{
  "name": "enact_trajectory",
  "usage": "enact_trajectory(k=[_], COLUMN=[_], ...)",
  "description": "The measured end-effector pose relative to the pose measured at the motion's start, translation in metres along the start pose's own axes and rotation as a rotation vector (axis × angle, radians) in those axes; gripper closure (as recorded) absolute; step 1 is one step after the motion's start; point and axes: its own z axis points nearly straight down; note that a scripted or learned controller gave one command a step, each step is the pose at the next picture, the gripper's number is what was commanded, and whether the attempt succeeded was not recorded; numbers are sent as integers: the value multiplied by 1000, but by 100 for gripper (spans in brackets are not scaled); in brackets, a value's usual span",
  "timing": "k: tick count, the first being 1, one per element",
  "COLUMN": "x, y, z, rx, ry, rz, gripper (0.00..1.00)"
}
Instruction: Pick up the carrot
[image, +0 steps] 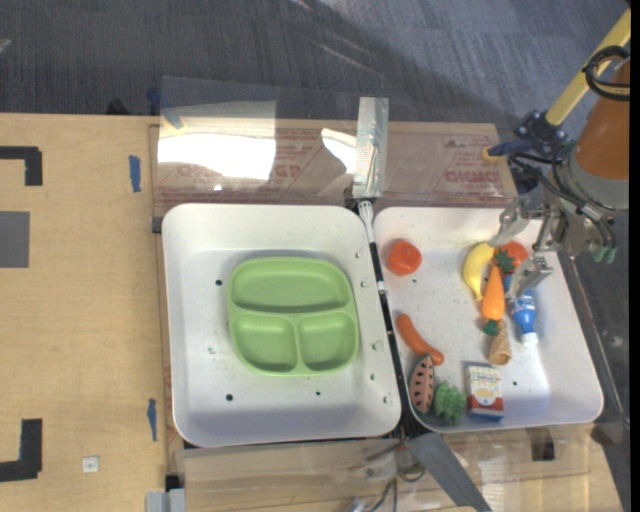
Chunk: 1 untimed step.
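Carrot (494, 290): a short orange toy with a green top, lying lengthwise in the right bin (440, 240), green end toward the far rim, tapered end toward the near side.
Carrot's neighbours: a banana (477, 266) touches it on the left; a blue-and-white bottle (524, 316) lies just beside it on the right; a tan cone-like piece (499, 348) sits just past its near tip.
Gripper (530, 262): poised over the far right part of the right bin, right above the carrot's green end; its metal fingers (541, 268) stand a little apart with nothing seen between them, and the carrot rests on the bin floor.
Arm (600, 150): grey with an orange band, reaching in from the right above the bin's rim.
Right bin, other contents: an orange cup (404, 257) near the far left corner, a sausage (419, 339) by the divider, a watermelon slice (421, 383) and a green broccoli-like piece (449, 402) at the near edge, a small box (484, 390) beside them.
Left bin (200, 400): holds a green tray (294, 314) with three compartments, set near its middle.
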Motion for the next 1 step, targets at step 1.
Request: enact_trajectory(k=[1], x=[-14], y=[28], z=[101], rx=[-2], ry=[3], rz=[118], gripper=[0])
